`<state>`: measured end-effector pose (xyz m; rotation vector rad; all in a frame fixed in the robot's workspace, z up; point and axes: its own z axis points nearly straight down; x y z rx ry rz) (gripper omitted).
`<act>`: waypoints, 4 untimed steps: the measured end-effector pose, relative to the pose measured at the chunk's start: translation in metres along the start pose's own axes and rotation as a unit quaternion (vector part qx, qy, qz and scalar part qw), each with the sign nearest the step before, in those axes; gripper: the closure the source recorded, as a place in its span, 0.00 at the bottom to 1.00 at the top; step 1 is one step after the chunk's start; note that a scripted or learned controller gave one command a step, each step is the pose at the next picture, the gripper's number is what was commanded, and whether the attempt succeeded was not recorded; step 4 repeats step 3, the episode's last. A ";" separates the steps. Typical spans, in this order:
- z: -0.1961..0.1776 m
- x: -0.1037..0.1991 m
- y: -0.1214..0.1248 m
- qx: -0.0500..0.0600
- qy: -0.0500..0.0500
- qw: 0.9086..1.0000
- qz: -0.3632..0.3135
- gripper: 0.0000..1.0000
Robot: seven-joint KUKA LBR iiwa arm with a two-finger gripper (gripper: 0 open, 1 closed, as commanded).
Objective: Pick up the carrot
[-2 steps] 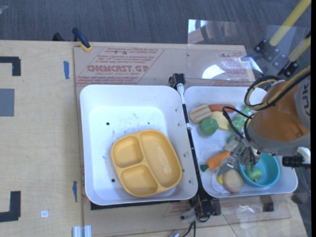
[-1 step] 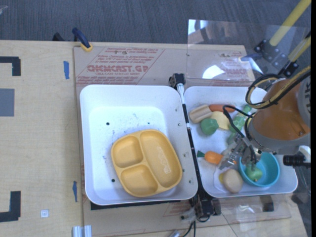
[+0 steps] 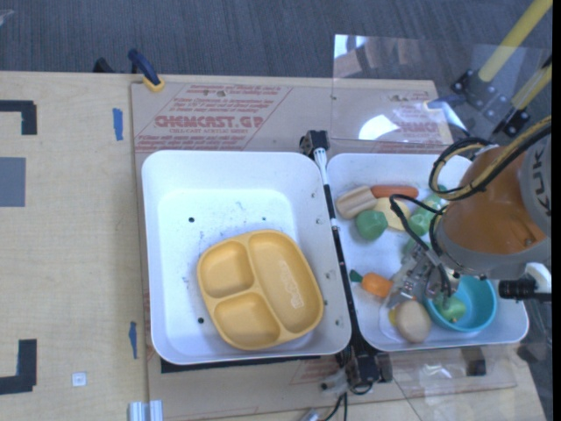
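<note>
Orange carrot (image 3: 375, 283) sits in the right bin (image 3: 517, 327), near its left wall, just left of our gripper (image 3: 419, 285). Its green stub points left toward the bin divider, so its long axis runs roughly left-right, in line with the gripper's approach from the right. We can't tell from this angle how wide the gripper stands; nothing is visibly held. We judge the next move to be a short shift left, then down.

Nearest us in that bin: a pale potato-like piece (image 3: 410, 323) just below the gripper and a blue bowl (image 3: 473, 310) with something green in it, under the wrist. Both crowd the approach. Farther back: a green pepper-like piece (image 3: 371, 224), a bread roll (image 3: 354, 201) and a hot dog (image 3: 394, 192).

Left bin (image 3: 175, 235) holds a yellow divided plate (image 3: 259, 289). Bins sit on a cardboard sheet (image 3: 219, 117) over a wood bench (image 3: 61, 235); dark carpet (image 3: 219, 20) beyond.
</note>
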<state>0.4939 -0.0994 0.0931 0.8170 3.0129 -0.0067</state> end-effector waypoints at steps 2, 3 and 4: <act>0.001 -0.012 0.012 -0.001 0.004 0.990 0.140 1.00; -0.093 0.025 0.040 0.001 0.007 0.964 0.266 1.00; -0.093 0.025 0.040 0.001 0.007 0.964 0.266 1.00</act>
